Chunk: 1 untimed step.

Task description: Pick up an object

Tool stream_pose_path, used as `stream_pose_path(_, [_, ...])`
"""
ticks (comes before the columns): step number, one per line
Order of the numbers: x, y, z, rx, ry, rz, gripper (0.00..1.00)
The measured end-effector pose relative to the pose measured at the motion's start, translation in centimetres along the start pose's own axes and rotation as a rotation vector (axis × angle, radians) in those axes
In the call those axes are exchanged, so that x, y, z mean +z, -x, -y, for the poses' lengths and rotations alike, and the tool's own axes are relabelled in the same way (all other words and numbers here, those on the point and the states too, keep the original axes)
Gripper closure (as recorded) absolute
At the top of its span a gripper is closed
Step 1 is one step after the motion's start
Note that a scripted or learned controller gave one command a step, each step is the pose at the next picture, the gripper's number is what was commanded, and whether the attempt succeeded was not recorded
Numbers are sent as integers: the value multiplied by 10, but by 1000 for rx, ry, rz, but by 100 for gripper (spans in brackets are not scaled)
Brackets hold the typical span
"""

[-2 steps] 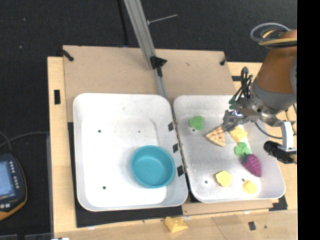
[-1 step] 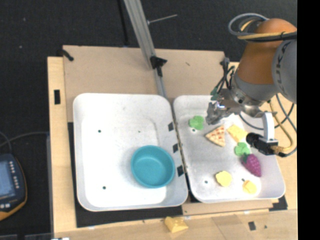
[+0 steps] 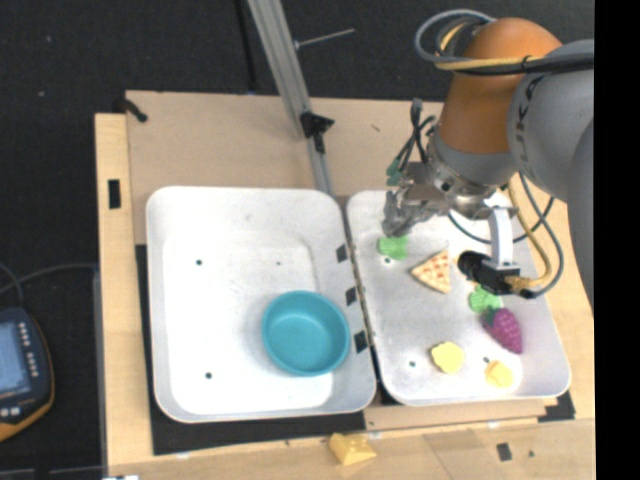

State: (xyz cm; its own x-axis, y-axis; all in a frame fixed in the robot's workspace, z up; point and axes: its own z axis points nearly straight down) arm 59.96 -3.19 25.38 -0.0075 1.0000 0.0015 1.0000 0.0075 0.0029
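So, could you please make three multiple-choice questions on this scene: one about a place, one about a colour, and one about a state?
1. Where is the bowl?
A. In the left bin
B. In the right bin
C. On the bench outside the bins

2. What colour is the small object directly below the gripper?
A. Purple
B. Green
C. Blue

3. How does the pizza slice lie?
A. Between the jaws
B. Inside the bowl
C. Flat on the floor of the right bin

Answers:
1. A, the bowl sits near the front right corner of the left bin.
2. B, the object at the gripper's tip is bright green.
3. C, the slice rests on the white floor, to the right of the gripper and apart from it.
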Motion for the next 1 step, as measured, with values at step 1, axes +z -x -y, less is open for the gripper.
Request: stream_pose_path(1, [-2, -41, -21, 1, 0, 1, 100])
